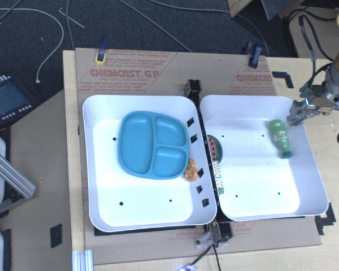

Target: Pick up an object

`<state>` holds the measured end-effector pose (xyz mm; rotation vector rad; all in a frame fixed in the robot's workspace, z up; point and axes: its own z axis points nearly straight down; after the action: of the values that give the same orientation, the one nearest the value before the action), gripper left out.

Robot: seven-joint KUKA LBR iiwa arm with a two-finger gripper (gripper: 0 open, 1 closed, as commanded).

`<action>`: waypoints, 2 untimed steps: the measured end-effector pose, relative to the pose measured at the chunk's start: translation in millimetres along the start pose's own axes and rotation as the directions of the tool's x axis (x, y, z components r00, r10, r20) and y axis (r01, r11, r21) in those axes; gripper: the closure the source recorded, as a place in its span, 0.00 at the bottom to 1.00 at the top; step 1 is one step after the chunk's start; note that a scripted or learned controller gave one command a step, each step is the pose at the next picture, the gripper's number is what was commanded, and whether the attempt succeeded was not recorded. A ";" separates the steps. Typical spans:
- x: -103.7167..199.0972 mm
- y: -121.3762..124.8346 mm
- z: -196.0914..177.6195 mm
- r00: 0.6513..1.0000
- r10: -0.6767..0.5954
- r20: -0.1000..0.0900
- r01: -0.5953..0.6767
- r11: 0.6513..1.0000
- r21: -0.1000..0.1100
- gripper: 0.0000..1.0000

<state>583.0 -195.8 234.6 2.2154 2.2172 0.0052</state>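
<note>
The gripper (300, 113), its grip state impossible to tell, hovers at the right bin's (260, 205) far-right corner, likely approaching the green bottle (280, 138) lying just beside it.

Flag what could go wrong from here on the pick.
1. The green bottle lies on its side in the right bin; being round, it may roll away if nudged.
2. The gripper sits at that bin's right rim, apart from the bottle, so a descent could clip the wall.
3. The small orange item touches the blue divided plate near the left bin's wall, leaving little room around it.
</note>
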 end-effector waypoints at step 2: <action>41.0 7.4 -46.8 1.000 -0.003 -0.004 0.003 1.000 0.009 1.00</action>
<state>590.1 -154.7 281.3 2.2187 2.2269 0.0003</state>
